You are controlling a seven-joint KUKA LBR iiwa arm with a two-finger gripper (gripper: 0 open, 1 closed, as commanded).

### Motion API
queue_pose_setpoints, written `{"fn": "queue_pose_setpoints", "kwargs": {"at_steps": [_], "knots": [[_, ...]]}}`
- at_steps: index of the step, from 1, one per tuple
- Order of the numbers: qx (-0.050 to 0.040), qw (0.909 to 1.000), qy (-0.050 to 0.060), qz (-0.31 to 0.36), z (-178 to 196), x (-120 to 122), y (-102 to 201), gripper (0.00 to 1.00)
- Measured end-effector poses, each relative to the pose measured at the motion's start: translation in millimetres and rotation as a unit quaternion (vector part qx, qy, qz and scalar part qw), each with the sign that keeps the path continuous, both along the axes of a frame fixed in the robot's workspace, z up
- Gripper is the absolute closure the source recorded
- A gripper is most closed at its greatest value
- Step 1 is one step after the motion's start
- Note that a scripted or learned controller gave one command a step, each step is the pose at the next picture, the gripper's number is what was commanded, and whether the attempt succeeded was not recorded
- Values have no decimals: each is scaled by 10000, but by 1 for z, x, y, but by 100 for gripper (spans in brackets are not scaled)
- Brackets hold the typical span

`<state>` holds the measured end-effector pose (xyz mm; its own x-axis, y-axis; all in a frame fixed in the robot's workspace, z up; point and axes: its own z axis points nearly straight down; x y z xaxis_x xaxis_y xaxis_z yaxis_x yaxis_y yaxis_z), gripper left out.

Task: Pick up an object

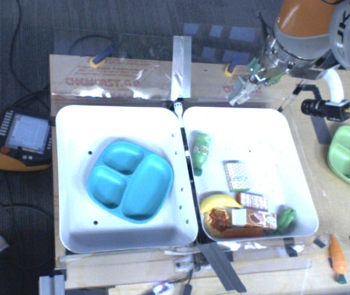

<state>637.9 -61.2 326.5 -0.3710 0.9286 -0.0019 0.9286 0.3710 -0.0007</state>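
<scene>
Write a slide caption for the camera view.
Gripper above the right bin's far edge; green bottle, banana and snack packs inside; blue tray in left bin.

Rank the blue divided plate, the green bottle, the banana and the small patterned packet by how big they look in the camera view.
Largest to smallest:
1. blue divided plate
2. green bottle
3. banana, though it is partly covered, so its place against the bottle is unsure
4. patterned packet

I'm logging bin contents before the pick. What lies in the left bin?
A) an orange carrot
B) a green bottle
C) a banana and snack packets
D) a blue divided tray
D: the blue divided tray lies alone in the left bin, while the green bottle, banana and packets sit in the right bin.
</scene>
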Motion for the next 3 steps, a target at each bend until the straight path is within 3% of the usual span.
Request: {"fn": "queue_pose_setpoints", "kwargs": {"at_steps": [1, 2, 3], "knots": [[8, 10000, 6, -41, 0, 23, 101, 100], [-11, 9986, 0, 533, 0, 31, 102, 100], [2, 9634, -7, 2682, 64, 18, 113, 100]]}}
